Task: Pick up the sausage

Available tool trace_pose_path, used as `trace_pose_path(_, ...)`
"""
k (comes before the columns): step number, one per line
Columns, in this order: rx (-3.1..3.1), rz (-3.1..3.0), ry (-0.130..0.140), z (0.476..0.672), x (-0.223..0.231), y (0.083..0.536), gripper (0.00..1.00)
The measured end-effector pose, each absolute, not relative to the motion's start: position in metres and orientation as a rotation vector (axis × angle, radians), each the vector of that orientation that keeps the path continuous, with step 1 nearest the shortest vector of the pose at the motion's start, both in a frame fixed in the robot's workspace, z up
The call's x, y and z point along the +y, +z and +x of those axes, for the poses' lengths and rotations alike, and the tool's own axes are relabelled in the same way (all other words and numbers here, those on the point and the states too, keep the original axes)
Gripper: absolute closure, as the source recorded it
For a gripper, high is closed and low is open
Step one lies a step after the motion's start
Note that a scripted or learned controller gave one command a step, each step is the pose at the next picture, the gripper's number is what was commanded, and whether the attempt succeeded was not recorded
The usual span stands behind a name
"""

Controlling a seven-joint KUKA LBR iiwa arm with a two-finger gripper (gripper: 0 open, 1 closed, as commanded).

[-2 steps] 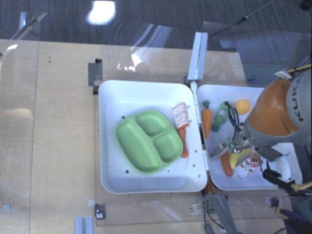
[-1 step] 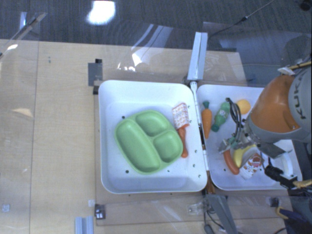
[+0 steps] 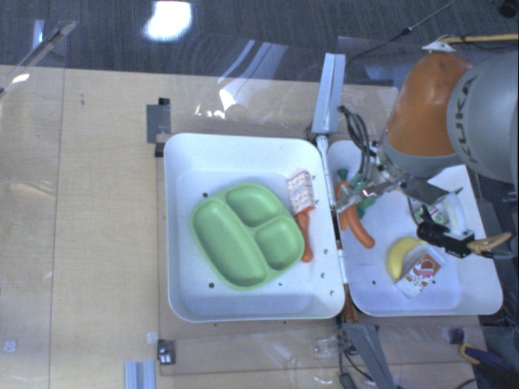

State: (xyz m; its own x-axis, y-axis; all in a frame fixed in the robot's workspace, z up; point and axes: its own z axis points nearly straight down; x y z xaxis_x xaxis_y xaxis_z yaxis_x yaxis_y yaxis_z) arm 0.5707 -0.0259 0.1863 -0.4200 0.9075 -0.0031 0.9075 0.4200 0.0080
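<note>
Your arm (image 3: 454, 104) looms at upper right, its claw (image 3: 363, 186), grip state untellable, just above the sausage (image 3: 358, 228) in the right bin (image 3: 478, 298): descend straight, straddling its middle.

Grey arm (image 3: 486, 112), orange band (image 3: 426, 108), black cables (image 3: 354, 126)

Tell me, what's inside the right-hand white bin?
In the right bin: an orange sausage under the gripper, a banana, and a small red-and-white carton. The grey arm covers the bin's far part, hiding what lies there.
</note>
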Motion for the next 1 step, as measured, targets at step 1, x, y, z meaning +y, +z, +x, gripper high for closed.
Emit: trace_pose_path(1, 2.288, 2.145, 0.007, 0.6254, -0.0116, 0.211, 1.0)
